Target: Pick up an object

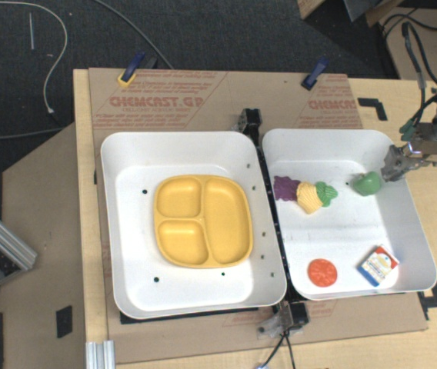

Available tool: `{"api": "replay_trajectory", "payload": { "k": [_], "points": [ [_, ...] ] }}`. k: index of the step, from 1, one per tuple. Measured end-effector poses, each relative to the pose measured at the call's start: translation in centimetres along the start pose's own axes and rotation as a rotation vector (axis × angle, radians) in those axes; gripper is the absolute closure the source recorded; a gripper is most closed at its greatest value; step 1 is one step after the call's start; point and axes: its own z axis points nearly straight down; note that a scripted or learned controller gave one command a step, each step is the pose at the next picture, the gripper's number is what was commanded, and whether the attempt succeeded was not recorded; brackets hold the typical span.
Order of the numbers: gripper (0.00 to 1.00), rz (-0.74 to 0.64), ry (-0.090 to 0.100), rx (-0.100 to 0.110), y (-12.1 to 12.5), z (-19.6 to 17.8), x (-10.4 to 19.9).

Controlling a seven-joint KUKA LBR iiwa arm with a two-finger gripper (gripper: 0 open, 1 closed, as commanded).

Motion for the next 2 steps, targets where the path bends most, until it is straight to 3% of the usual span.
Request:
{"api": "replay_trajectory", "payload": {
  "k": [2],
  "points": [
    [1.00, -0.001, 0.001, 0.000, -0.2, 0.9, 10.0]
  ]
}}
